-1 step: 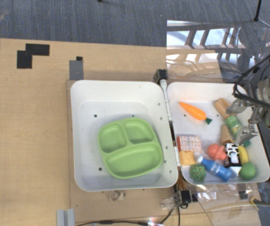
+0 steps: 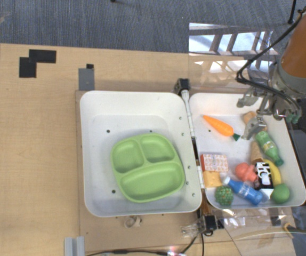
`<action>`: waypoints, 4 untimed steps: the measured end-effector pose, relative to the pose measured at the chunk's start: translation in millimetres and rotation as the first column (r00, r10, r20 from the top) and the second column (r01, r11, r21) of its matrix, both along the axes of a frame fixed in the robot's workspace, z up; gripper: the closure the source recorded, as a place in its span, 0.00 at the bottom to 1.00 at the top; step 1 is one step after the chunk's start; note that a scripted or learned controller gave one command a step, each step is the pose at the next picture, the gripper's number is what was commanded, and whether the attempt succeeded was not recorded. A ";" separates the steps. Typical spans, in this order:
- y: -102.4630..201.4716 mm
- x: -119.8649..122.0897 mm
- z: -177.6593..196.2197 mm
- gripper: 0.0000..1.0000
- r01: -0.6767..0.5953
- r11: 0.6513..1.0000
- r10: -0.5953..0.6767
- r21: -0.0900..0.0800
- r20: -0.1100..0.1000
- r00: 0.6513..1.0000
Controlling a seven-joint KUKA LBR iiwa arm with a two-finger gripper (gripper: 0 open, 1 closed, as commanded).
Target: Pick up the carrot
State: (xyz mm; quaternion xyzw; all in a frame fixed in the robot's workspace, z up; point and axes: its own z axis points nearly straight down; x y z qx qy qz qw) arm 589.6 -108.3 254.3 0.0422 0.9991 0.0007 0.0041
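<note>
The carrot (image 2: 219, 126), orange with a small green stem end, lies on its side in the upper middle of the right bin (image 2: 195, 143), pointing up-left. My gripper (image 2: 252, 114) hangs over the bin's upper right, a short way right of the carrot's stem end and apart from it. Its fingers look open, with one fingertip (image 2: 257, 127) low near a green bottle (image 2: 267, 147). A small tan piece (image 2: 249, 117) lies beneath the gripper. Nothing is held.
The right bin's lower half is crowded: a cracker box (image 2: 214, 162), a yellow block (image 2: 211, 179), a red toy (image 2: 243, 170), a blue bottle (image 2: 247, 191), broccoli (image 2: 224, 196) and a green ball (image 2: 281, 192). A green divided plate (image 2: 147, 167) sits in the left bin (image 2: 97, 121).
</note>
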 end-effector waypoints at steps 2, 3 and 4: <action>13.0 64.5 -165.4 0.00 -0.003 1.000 0.003 -0.002 0.005 1.000; 25.9 23.9 -165.2 0.00 0.183 0.983 -0.183 0.001 0.004 0.983; 1.4 57.9 -166.3 0.00 0.428 0.904 -0.428 0.003 0.003 0.904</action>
